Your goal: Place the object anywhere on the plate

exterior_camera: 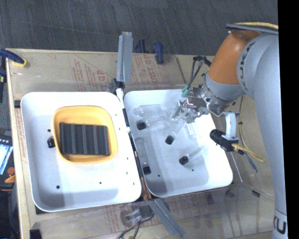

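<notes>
Wooden surface [78, 62] on dark carpet, two white bins side by side. The left bin [38, 186] has a yellow plate [85, 113] with a dark ridged block [84, 139] sitting on it. The right bin [216, 173] holds clear plastic bottles with black caps: one [148, 116] at about 10 o'clock, another [191, 155] near 5. The gripper [187, 111] hovers around 1 o'clock in that bin, can't tell if it's open or closed.

Bins [43, 185]: smooth white plastic, slight gloss. Plate [65, 117]: yellow plastic w/ dark ribbed insert. Bench [63, 71]: matt plywood. Bottles [149, 116]: clear plastic.
</notes>
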`<state>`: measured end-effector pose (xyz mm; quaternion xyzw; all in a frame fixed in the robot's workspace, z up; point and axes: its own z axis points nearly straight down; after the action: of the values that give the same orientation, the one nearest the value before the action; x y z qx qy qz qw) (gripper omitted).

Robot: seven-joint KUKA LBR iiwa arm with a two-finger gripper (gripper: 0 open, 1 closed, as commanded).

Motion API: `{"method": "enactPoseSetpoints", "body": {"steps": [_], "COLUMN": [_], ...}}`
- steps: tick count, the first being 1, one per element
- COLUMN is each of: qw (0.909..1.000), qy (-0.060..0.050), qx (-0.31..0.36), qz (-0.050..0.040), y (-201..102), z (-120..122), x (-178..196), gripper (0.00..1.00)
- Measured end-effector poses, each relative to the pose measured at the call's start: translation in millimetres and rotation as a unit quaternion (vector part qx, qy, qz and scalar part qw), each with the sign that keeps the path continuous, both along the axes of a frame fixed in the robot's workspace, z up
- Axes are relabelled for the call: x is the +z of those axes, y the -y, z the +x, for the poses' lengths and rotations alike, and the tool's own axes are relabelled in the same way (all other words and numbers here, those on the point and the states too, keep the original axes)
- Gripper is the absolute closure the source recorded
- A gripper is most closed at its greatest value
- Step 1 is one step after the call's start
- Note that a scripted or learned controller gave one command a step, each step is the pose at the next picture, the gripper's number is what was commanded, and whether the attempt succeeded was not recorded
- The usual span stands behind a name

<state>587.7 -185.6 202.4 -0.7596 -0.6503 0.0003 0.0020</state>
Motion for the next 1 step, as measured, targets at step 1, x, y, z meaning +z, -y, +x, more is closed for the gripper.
{"method": "enactPoseSetpoints", "body": {"steps": [1], "qw": [0.9997], "qy": [0.000], "qx": [0.024], "qz": [-0.0007], "y": [-65.2], "z": [16.3], "x": [15.9], "gripper": [1.00]}}
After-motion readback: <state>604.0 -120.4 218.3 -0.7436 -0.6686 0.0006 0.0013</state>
